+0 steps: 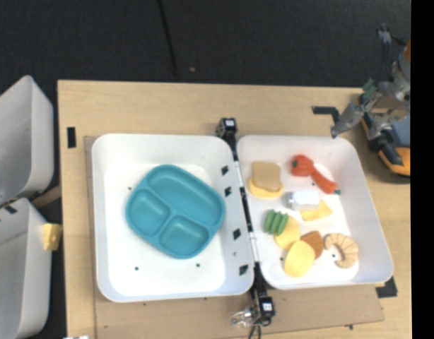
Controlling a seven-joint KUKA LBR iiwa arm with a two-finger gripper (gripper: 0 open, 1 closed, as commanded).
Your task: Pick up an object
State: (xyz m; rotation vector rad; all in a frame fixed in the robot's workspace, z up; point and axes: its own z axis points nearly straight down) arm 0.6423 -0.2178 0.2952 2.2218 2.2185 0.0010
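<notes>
Camera view, looking down at a slant, takes in a tan bench (75, 111) bearing two shallow white bins side by side. Lying in the left bin (114, 267) is a blue divided plate (174, 210) with three compartments, set a little askew near the bin's middle. All the small play-food items sit in the right bin (369, 224). On its far left lies a tan bread slice on a yellow base (266, 178); to the right of that, toward the far side, a red-orange pepper-like piece (300, 164) lies touching an orange carrot-like piece (325, 183). Around the middle a small white piece (302, 199) rests against a yellow wedge (317, 211). A green bean-like piece (276, 222) lies by the bin's left wall, just beside a yellow round piece (288, 233). Nearer still, a yellow oval piece (299, 258) overlaps a brown slice (313, 241), and a tan shrimp-like curl (342, 249) lies to their right. At the far right edge of the view, beyond the right bin's far corner and above the bench, sits the gripper (348, 122), well apart from every object; it holds nothing, though whether it is spread or closed cannot be told. Behind it an orange part of the arm (394, 157) shows.
</notes>
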